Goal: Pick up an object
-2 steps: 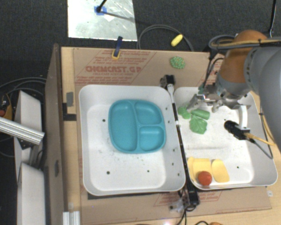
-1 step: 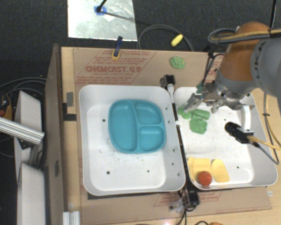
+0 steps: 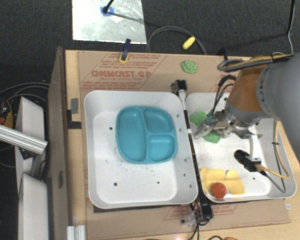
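My gripper (image 3: pixel 209 129) is low in the right bin (image 3: pixel 275 184), near its left wall, with the grey arm and its orange band reaching in from the right. A green piece (image 3: pixel 197 117) lies just up-left of the gripper, touching or very close to it. A second green piece (image 3: pixel 212 138) pokes out right below it. Nothing can be seen held. At the bin's front lie two yellow pieces (image 3: pixel 215 175) (image 3: pixel 234 185) and a small red ball (image 3: pixel 218 189).
The left bin (image 3: pixel 102 184) holds a blue divided plate (image 3: pixel 146 134). A black divider (image 3: pixel 190 144) runs between the bins. On the cardboard behind the bins lie a green bumpy disc (image 3: pixel 189 66) and a yellow object (image 3: pixel 189 43).
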{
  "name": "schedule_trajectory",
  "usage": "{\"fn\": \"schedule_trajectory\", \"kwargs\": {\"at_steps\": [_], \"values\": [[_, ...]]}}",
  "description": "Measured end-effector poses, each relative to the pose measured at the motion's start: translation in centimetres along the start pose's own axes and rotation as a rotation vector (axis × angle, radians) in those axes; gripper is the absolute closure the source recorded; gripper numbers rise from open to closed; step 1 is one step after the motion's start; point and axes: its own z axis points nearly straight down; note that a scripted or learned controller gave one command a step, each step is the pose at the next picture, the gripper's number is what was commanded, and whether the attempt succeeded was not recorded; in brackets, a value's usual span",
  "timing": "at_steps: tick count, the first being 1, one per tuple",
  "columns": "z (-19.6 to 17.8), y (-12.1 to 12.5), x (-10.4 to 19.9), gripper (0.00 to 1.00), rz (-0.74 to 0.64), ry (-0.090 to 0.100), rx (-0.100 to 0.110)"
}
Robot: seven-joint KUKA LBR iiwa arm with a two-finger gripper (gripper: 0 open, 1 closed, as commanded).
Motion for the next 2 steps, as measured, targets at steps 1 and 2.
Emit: {"fn": "schedule_trajectory", "kwargs": {"at_steps": [1, 2], "values": [[-0.7, 4.9, -2.5, 0.00, -0.005, 0.000, -0.009], [-0.5, 0.1, -0.1, 0.00, -0.002, 0.002, -0.001]]}}
